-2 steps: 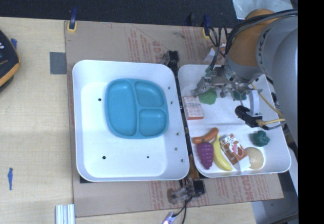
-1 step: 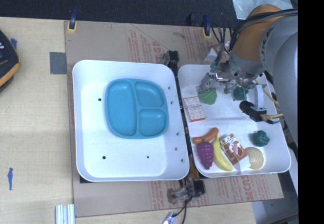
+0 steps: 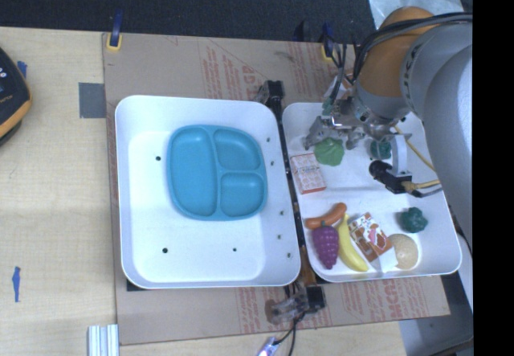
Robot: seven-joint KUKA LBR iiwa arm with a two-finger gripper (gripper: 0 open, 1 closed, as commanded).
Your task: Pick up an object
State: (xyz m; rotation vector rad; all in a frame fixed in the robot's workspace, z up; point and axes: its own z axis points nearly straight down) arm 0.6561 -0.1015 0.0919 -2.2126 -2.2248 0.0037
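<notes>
My gripper [image 3: 331, 140] hangs over the back of the right bin [image 3: 438, 266], fingers down around a green toy vegetable [image 3: 329, 153]. The green piece sits right at the fingertips; whether they clamp it I cannot tell. Lower in the same bin lie a small red-and-white carton [image 3: 307, 173], a sausage [image 3: 326, 216], purple grapes [image 3: 324, 245], a banana [image 3: 350, 247], a red-and-white snack pack [image 3: 369, 236], a pale round piece [image 3: 404, 251] and a dark green lump [image 3: 414, 220].
The left bin [image 3: 144, 266] holds a blue divided plate [image 3: 216, 171]. A black clip with cable [image 3: 390, 177] juts from the arm over the right bin. Cardboard lies under both bins; a yellow-black device [image 3: 10, 97] sits at the far left.
</notes>
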